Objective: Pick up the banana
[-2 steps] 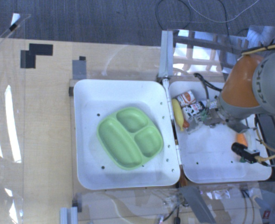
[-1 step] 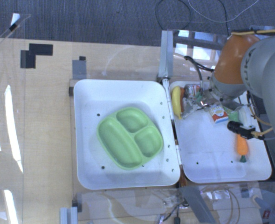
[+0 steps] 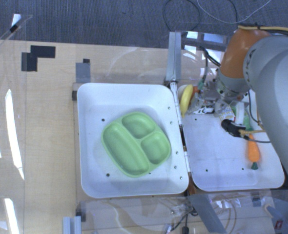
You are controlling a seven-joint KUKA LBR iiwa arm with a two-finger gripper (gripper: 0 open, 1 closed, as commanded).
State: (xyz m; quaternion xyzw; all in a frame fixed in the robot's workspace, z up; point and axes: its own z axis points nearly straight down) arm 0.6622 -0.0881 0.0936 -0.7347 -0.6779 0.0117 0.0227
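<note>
The banana (image 3: 186, 98) lies in the far left corner of the right bin (image 3: 222, 172), just left of the pincer (image 3: 206, 100), against the wall shared by the 2 bins. The pincer hangs low beside it under the orange band (image 3: 239, 52); I cannot tell how it is set. Nearer the camera, right of the pincer, lies a carrot (image 3: 253, 151). Well left, the other bin (image 3: 92, 179) holds a green divided plate (image 3: 135, 143) on the tabletop (image 3: 36, 130).

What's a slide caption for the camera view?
Hand beside banana in right bin; green tray in left bin.
</note>
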